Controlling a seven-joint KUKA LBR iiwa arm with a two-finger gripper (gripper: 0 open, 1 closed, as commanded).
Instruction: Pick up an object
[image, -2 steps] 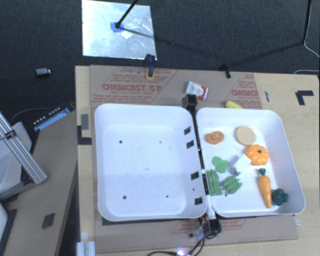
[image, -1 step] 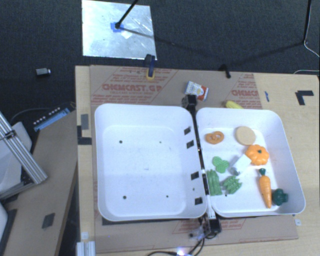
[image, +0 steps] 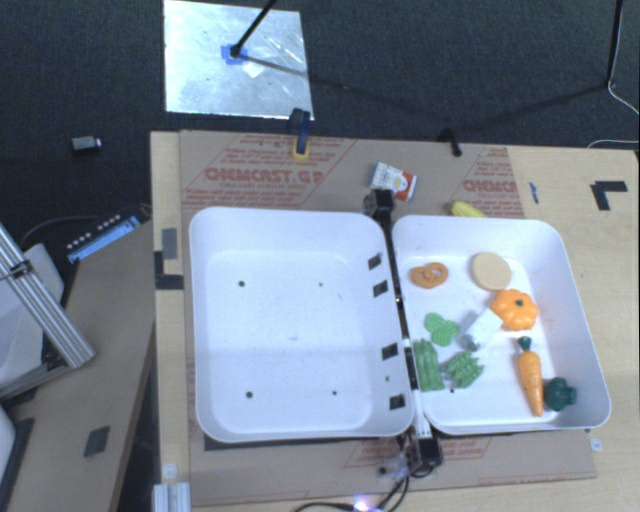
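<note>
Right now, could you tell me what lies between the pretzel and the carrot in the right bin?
In the camera view, a small white block lies between the pretzel and the carrot, touching the orange pumpkin.

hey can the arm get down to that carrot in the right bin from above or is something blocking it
Probably yes. The carrot lies flat and uncovered in the right bin; only a dark green piece sits close at its lower end.

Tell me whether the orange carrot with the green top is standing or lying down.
Lying down. The orange carrot with the green top rests flat on the right white bin's floor, green top toward the far rim.
</note>
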